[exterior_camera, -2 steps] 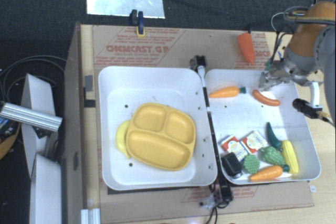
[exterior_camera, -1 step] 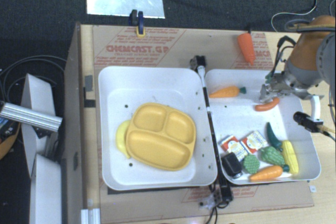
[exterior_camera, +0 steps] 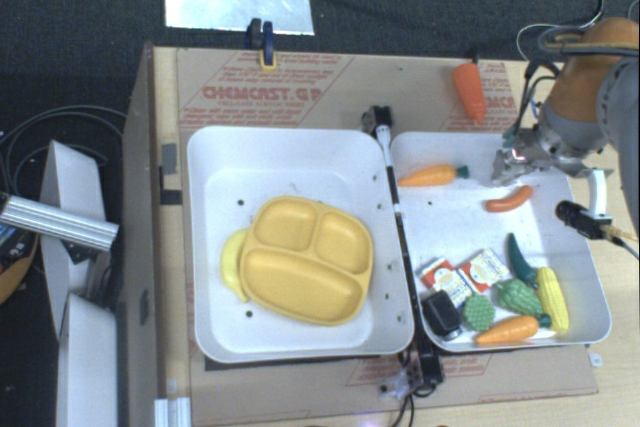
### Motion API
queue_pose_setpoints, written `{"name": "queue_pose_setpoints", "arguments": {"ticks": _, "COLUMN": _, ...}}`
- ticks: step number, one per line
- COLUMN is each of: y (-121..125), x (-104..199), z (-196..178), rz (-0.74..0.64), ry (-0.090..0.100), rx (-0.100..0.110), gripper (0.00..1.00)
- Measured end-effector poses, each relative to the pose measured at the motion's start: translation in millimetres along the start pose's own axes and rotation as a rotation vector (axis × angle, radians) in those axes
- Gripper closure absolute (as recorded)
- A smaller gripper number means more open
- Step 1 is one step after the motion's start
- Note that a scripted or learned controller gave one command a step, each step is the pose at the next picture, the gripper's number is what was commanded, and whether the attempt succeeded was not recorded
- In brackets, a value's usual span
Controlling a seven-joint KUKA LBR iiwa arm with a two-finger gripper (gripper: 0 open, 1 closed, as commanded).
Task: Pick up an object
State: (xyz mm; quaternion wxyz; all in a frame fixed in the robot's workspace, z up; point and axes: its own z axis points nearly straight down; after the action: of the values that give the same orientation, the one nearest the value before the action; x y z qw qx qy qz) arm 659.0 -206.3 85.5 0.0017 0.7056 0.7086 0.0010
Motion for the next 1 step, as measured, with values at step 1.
{"name": "queue_pose_setpoints", "arguments": {"ticks": 1, "y": -0.1, "x": 0.0, "z": 0.1, "rz": 0.000, "ry": 0.000, "rx": 0.000, "gripper": 0.00}}
